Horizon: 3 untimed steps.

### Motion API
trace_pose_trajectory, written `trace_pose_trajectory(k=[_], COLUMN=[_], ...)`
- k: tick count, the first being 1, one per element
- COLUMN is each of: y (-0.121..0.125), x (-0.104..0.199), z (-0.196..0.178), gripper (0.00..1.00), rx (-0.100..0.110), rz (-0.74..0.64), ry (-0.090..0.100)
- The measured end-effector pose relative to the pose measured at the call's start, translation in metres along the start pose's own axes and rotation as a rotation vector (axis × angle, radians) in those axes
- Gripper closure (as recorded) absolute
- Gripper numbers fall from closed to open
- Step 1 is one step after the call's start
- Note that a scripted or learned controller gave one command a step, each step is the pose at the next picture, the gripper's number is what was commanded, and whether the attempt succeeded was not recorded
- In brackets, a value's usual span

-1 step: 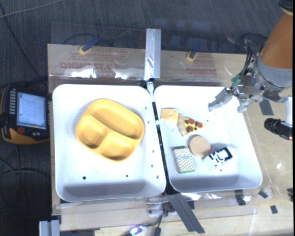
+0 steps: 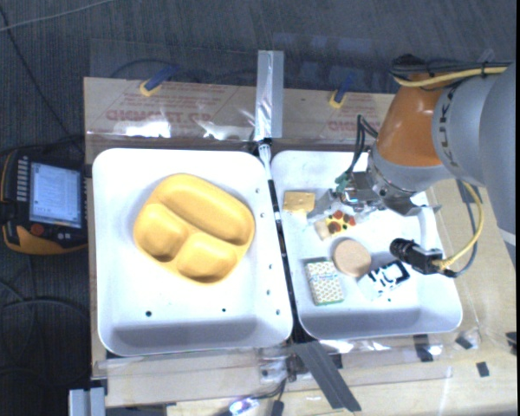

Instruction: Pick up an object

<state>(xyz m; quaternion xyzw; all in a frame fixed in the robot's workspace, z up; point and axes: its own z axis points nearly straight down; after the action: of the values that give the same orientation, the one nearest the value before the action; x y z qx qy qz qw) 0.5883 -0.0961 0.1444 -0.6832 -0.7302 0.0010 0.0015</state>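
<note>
The right bin point(image 2: 433, 315) holds several small items: a tan square block point(image 2: 299, 201), a small red and yellow toy point(image 2: 336, 224), a round tan disc point(image 2: 352, 256), a green-checked pad point(image 2: 325, 282) and a black and white piece point(image 2: 386, 276). My gripper point(image 2: 354, 191) hangs low over the upper middle of this bin, just above the red and yellow toy and to the right of the tan block. Nothing shows between its tips. The grey arm with its orange band point(image 2: 407, 133) comes in from the right.
The left bin point(image 2: 113, 319) carries a large yellow lumpy cushion-like object point(image 2: 193, 225). A metal divider point(image 2: 269, 85) runs between the bins at the back. A handheld pendant with a screen point(image 2: 45, 199) lies left of the bench. A black cable end point(image 2: 414, 253) hangs over the right bin.
</note>
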Motion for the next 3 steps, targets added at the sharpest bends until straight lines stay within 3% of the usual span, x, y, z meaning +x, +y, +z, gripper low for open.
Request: trace_pose_trajectory(k=[1, 2, 3], y=[0.004, 0.062, 0.063], x=[-0.027, -0.077, -0.077], z=[0.054, 0.056, 0.047], gripper=[0.0, 0.0, 1.0], rx=[-0.012, -0.005, -0.005], rz=[0.052, 0.286, 0.283], ry=[-0.003, -0.002, -0.01])
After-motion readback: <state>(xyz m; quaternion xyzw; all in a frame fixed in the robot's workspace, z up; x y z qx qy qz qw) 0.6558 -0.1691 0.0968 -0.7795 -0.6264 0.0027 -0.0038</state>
